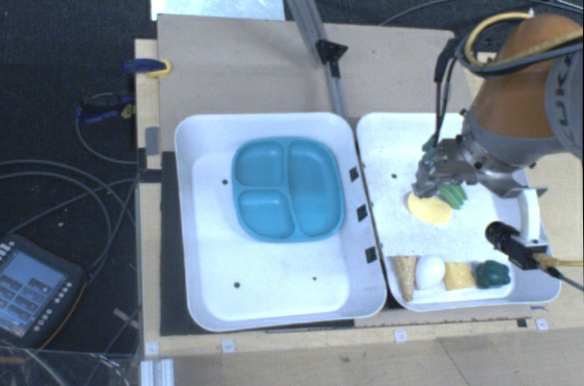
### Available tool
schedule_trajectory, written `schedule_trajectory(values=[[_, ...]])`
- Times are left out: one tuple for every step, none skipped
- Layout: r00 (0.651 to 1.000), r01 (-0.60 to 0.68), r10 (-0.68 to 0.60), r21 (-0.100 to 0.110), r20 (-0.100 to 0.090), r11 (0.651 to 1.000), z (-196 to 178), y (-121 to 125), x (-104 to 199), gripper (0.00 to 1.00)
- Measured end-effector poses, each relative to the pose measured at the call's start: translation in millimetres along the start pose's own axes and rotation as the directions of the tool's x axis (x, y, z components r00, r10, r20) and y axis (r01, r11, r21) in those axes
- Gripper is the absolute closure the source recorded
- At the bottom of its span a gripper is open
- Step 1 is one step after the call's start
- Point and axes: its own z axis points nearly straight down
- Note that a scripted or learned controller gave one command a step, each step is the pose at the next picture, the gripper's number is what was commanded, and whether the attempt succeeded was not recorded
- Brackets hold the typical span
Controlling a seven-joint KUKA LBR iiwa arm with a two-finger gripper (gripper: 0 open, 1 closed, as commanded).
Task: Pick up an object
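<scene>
Flat yellow piece (429, 210) (green ridged item (453, 195) touching), under hand (431, 183)

The arm (529, 92) is showing a broad orange band over a grey rounded casing, with yellow and black cables looping above it; the metal gripper (436, 182) is looking dull grey, and a black cylindrical fitting (511, 245) is jutting out below

Two white bins (274, 302), one blue divided tray (287, 188), six small items (430, 210).

Even, soft overhead light — white bins (274, 302) slightly glaring, focus a little soft.
</scene>
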Motion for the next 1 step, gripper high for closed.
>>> schedule_trajectory(values=[[1.000,0.001,-0.001,0.003,-0.001,1.000,6.2,1.1,61.7,1.00]])
